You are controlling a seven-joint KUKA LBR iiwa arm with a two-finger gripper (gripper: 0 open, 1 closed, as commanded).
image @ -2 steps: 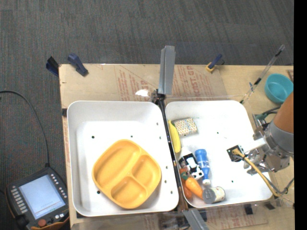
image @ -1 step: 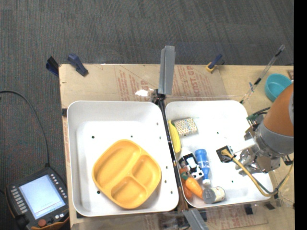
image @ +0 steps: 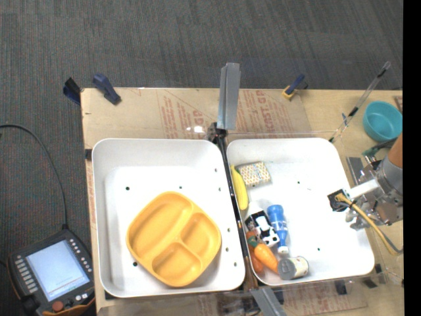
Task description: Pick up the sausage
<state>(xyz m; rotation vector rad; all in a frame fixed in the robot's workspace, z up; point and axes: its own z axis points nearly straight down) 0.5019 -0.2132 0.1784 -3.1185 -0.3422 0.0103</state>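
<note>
Pincer [image: 371, 212] well right of orange plastic carrot [image: 266, 258]; open or closed, cannot tell. Reddish sausage [image: 252, 262] seemingly touching carrot's left: descend vertically.

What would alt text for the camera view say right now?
The gripper hangs at the right edge of the right bin, apart from a blue bottle, orange carrot, yellow banana and speckled block clustered along its left side. The left bin holds a yellow divided plate.

Plate [image: 174, 239] lies in left bin [image: 108, 160]; toys [image: 276, 224] line right bin's [image: 316, 176] left wall.
</note>
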